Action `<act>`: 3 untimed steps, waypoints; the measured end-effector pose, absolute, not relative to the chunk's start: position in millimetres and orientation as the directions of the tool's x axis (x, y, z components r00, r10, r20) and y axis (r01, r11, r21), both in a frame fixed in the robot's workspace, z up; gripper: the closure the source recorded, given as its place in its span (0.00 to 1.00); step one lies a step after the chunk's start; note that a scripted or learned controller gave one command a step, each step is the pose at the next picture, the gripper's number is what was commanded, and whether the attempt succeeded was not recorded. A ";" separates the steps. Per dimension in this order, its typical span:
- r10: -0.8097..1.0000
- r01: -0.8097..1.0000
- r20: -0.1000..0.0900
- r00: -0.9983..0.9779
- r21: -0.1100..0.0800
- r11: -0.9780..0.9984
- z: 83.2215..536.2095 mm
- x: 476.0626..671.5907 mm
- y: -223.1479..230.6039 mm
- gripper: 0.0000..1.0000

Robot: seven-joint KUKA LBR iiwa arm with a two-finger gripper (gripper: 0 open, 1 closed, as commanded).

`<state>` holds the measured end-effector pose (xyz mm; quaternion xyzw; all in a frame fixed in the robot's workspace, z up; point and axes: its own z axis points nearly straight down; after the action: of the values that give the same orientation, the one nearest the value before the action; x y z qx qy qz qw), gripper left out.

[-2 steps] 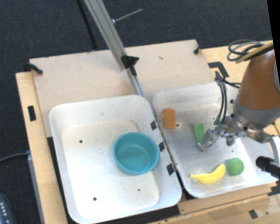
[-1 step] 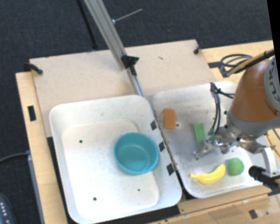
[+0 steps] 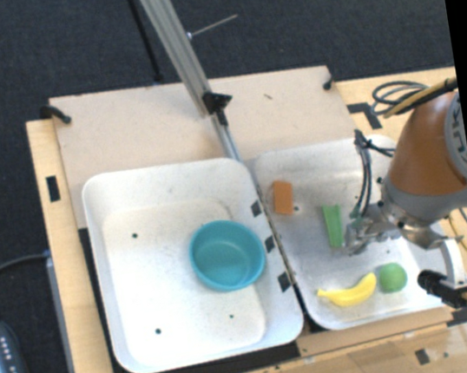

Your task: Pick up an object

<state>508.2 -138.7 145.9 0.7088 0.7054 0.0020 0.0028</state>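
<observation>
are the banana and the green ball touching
Cannot tell. In the camera view the banana tip reaches right up to the green ball in the right bin, with no plain gap or contact visible between them.

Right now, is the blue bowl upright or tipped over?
Upright: the blue bowl sits in the left bin, its round rim facing up and its inside showing.

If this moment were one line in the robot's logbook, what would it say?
claw: low in right bin, beside green block | banana, green ball, orange block: untouched | blue bowl: left bin
</observation>
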 end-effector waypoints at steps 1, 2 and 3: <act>1.000 1.000 -0.002 -0.003 0.007 0.003 193.0 502.6 -139.0 1.00; 1.000 1.000 -0.002 -0.003 0.006 0.003 213.1 504.5 -140.3 1.00; 1.000 1.000 0.001 -0.007 0.002 0.007 208.4 527.2 -98.3 1.00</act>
<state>527.2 -98.3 208.4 0.7046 0.7096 0.0010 0.0005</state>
